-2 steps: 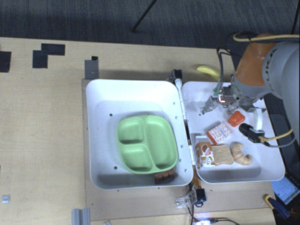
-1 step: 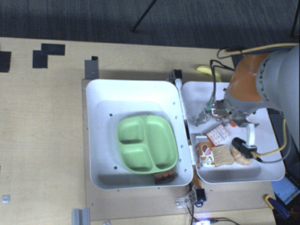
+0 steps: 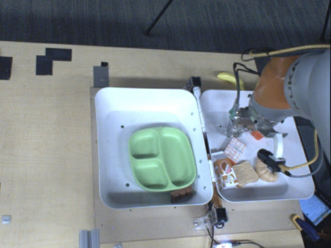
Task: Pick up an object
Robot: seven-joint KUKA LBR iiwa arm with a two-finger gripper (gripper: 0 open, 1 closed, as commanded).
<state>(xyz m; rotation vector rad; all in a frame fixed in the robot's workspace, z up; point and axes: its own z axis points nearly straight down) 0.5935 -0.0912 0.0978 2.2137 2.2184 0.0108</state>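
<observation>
Bins of shallow white plastic sit side by side on the pale bench (image 3: 46, 149). The left bin (image 3: 106, 138) holds a green divided plate (image 3: 161, 158), lying flat near its middle, and a small brown thing (image 3: 181, 194) lies against the plate's near edge, too dark to name. The grey arm (image 3: 305, 87) with its orange band reaches into the right bin (image 3: 217, 105) from the right, and the tool (image 3: 239, 128) hangs low over that bin's middle. Whether the tool is apart or together cannot be told from this angle, and nothing is seen clamped in it. Just below the tool, on the bin floor, lies a small white packet with red marks (image 3: 235, 149). A small orange-red piece (image 3: 256, 135) shows just beside the tool on its right. Along the near wall of the right bin lie three things in a row, touching or nearly so: a red and orange packet (image 3: 225, 173), a tan bread-like piece (image 3: 246, 173), and a pale brown roll (image 3: 268, 172). A yellow thing (image 3: 226, 77) lies on the bench behind the right bin.
</observation>
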